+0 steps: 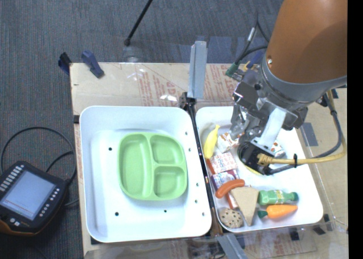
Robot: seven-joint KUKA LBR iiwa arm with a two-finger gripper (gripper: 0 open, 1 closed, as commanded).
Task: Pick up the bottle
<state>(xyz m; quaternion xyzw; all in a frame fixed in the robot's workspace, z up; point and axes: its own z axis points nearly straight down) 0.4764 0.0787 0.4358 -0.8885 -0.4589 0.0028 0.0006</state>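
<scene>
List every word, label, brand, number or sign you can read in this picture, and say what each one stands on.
No text reads clearly enough to quote.
Cardboard sheet under the bins: red printing, too blurred to read.
Red-and-white packet in the right bin: label too small to read.
Green bottle: label too small to read.
Handheld pendant on the floor: screen and keys too small to read.

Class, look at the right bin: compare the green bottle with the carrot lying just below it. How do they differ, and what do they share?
Colour: the bottle is green with a paler cap end; the carrot is orange with a dark green top. Shape: the bottle is blocky with a narrower neck; the carrot tapers to a point. Position: the bottle lies farther from the bin's front rim than the carrot. Shared: both lie on their sides, roughly parallel, in the right bin's front corner.
</scene>
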